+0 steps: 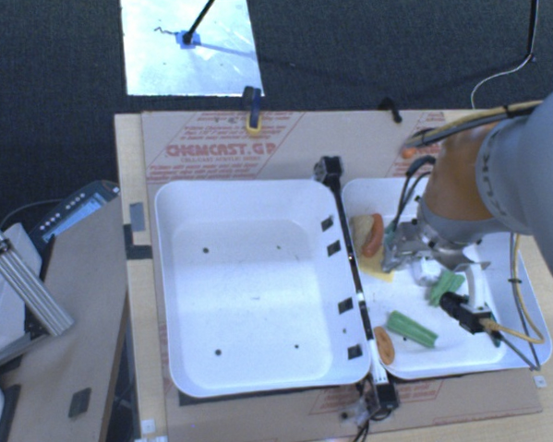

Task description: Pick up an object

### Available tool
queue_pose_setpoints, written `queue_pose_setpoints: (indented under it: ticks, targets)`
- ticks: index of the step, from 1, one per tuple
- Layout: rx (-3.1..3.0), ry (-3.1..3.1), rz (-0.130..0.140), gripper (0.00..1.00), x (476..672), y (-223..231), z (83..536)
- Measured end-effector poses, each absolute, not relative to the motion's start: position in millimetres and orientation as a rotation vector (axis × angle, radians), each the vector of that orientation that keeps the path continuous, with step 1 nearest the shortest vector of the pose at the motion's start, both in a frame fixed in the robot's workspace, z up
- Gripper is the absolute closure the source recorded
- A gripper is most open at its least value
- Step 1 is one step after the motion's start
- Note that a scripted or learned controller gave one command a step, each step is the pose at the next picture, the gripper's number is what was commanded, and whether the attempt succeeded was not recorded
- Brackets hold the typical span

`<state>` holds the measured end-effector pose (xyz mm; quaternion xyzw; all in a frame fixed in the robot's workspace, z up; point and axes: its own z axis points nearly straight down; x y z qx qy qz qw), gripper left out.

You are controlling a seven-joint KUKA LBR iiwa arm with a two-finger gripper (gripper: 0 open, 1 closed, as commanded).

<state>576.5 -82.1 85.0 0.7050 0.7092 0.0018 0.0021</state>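
Observation:
The arm reaches in from the right over the right bin (514,349). Its gripper (400,252) hangs low in the bin's upper left part, just right of a red and tan object (371,234) and a yellow piece (379,270) under it. A green block (411,329) lies lower in the bin, with an orange piece (385,346) at its left by the bin wall. Another green object (444,287) lies right of the gripper, partly hidden by the wrist. I see nothing between the fingers.
The left bin (252,281) sits beside the right one, split off by a black divider rail (348,258). Cables (522,327) trail from the wrist over the right bin's right side. A clamp (252,110) stands at the board's far edge.

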Motion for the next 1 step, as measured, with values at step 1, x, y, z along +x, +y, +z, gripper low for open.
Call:
queue_pose_setpoints:
  ticks: [1]
  targets:
    - [2.223,2.224,-0.003,1.00,528.9,-88.1,83.8]
